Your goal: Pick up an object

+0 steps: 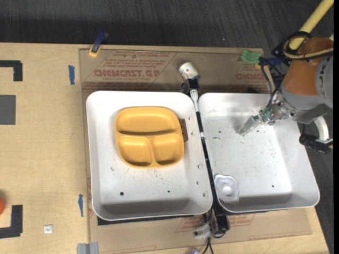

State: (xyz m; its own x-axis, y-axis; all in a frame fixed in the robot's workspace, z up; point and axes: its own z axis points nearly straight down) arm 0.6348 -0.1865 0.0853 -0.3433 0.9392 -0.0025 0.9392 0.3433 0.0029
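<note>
A yellow divided plate (150,136) lies upside-right in the left bin (106,184), filling its upper middle. A small pale, roundish object (226,187) sits in the near left corner of the right bin (286,189). My gripper (246,125) hangs over the upper middle of the right bin, pointing down and to the left, with bare bin floor beneath it. It is well apart from the pale object and from the plate. Nothing shows at its tip. The arm's orange band (303,74) is at the bin's upper right corner.
A black divider strip (202,142) runs between the two bins. A white knob-like fitting (186,69) stands just behind them. A green clip (250,57) and a blue clip (98,43) mark the cardboard's back edge. Cables and a yellow pole (318,12) are at the upper right.
</note>
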